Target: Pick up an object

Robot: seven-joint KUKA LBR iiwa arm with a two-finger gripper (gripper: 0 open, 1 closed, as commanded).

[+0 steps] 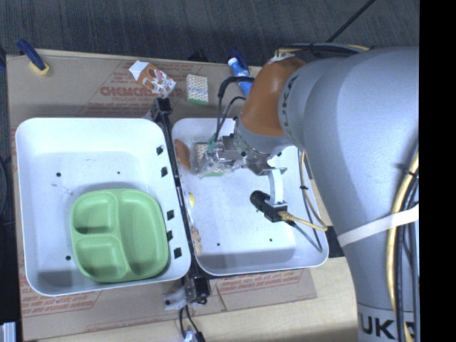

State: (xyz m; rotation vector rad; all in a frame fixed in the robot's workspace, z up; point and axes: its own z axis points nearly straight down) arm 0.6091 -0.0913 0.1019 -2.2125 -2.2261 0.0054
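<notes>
My gripper (pixel 212 161) reaches down into the far left part of the right bin (pixel 242 251), under the orange band (pixel 265 98) of the arm. A small pale packet with green print (pixel 201 150) lies right at the gripper's tip, partly hidden by it. Just left of the packet, a brown oblong object (pixel 183 154) rests against the bin's left wall. Whether anything is held is hidden by the wrist.
A green divided plate (pixel 117 234) lies in the left bin (pixel 43 141). A small yellow item (pixel 191 199) and a brown item (pixel 196 242) sit along the right bin's left wall. A black connector with a cable (pixel 267 206) hangs over the bin. Packets (pixel 197 88) lie beyond the bins.
</notes>
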